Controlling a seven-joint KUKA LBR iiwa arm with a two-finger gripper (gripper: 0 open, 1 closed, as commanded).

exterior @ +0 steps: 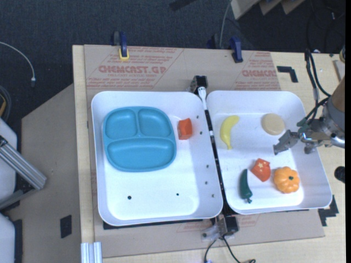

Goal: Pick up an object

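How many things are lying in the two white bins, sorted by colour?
Blue: 1, the tray
Orange: 2, the block and pumpkin
Yellow: 1, the banana
Cream: 1, the round piece
Red: 1, the pepper
Green: 1, the chilli
Total: 7

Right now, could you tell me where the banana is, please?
The banana lies in the right bin, near its upper left corner, beside the divider between the bins, with the beige round piece to its right.
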